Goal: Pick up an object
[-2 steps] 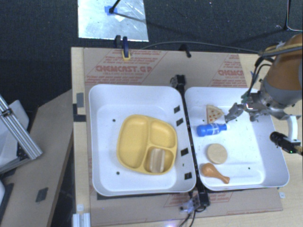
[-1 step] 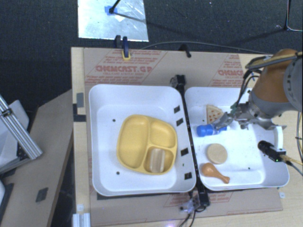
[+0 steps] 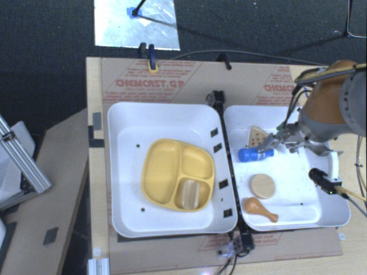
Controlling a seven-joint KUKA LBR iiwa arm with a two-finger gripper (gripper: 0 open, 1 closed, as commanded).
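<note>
A: Worktop (image 3: 172,76)?
B: Brown board w/ red print, dark carpet (image 3: 46,39) around.
A: Gripper (image 3: 274,144)?
B: In right bin (image 3: 338,211), touching the blue object (image 3: 250,154); grip state I cannot tell.

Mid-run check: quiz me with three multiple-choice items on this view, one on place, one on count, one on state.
1. Where does the yellow divided plate lie?
A. left bin
B. right bin
C. on the bench outside the bins

2. How many loose objects lie in the right bin?
A. two
B. four
C. six

3. What is the gripper nearest?
A. tan disc
B. drumstick-shaped toy
C. blue object

Answers: 1 A, the plate fills the left bin's floor. 2 B, blue object, cracker wedge, disc, drumstick. 3 C, it sits at the blue object's end.
</note>
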